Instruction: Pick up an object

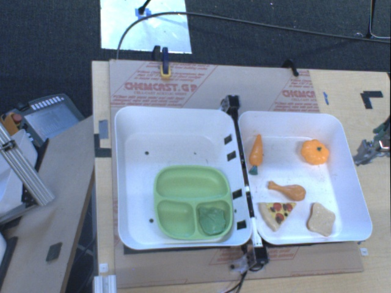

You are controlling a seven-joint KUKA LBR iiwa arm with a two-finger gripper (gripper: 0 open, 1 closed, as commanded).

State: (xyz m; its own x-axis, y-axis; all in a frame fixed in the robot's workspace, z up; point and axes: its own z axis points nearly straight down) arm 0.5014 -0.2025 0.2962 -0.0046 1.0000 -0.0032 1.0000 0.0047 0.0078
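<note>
Resting on a tan counter (342, 84) over dark carpet (49, 41), two bins are seen: toy foods (287, 190) are laid in the right bin (293, 116), a green tray (192, 182) in the left bin (171, 112). The gripper (368, 151) is seen beside the right bin; its grip cannot be told.

A robot lab: a bench (342, 81) lined with printed board (162, 85), clamps (165, 63), loose cables (269, 24), and a control pendant (50, 118) far left of the claw (374, 146).
</note>
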